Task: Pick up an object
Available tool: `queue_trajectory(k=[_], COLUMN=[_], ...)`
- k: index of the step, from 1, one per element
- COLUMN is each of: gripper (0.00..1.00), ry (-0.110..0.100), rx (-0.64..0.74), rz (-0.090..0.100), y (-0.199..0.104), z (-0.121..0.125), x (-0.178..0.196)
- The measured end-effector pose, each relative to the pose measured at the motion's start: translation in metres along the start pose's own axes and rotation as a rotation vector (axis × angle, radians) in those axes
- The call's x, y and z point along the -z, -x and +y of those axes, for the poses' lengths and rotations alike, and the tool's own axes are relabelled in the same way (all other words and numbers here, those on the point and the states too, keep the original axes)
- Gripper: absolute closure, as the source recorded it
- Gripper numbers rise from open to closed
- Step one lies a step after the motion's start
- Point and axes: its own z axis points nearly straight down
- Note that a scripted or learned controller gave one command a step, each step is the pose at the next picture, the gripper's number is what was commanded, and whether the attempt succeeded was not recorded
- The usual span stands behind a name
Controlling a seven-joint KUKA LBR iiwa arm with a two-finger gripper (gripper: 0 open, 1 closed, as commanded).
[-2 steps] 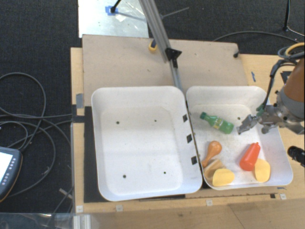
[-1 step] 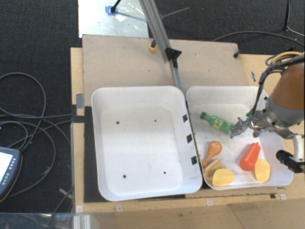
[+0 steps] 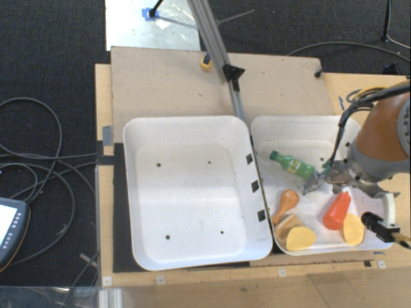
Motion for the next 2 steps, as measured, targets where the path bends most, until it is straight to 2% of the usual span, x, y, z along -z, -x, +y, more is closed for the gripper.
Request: queue_trajectory(k=[1,2], gripper=[1.0,1.0], ry=[0.006,0.012], rx=[0.001,0.006], rz=[-0.002,-0.004], y=[0.001,0.001], z=[0.002,0.008], x=[0.013,0.077])
